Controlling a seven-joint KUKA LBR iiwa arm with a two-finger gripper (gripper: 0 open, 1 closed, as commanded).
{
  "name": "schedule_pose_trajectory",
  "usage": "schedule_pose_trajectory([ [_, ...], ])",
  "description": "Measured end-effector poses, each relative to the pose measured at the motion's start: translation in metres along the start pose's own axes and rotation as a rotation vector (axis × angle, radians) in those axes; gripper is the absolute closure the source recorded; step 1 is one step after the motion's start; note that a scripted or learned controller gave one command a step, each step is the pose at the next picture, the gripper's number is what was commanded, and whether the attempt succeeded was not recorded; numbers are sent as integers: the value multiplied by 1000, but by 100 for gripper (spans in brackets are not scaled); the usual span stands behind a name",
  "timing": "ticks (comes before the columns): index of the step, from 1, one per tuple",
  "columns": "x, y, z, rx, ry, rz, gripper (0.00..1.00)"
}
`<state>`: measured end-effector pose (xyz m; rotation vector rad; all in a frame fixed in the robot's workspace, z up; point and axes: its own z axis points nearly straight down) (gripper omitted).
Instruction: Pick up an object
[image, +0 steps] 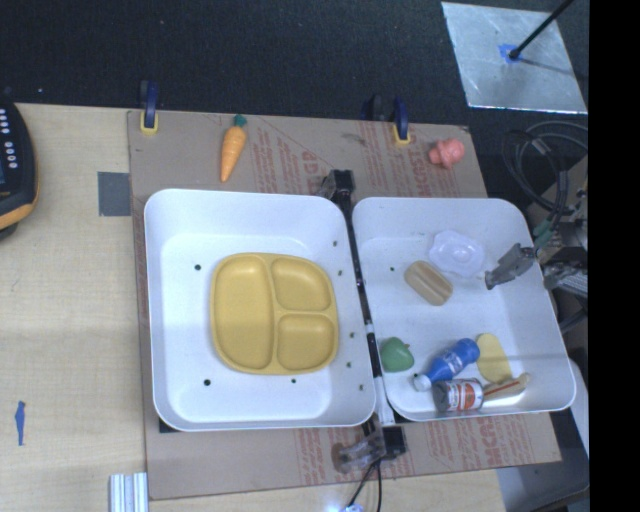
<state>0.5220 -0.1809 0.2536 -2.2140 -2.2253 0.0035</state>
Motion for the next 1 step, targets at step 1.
schedule_pose_trajectory([
  [1, 26, -44, 168, 7, 2, 1, 0],
])
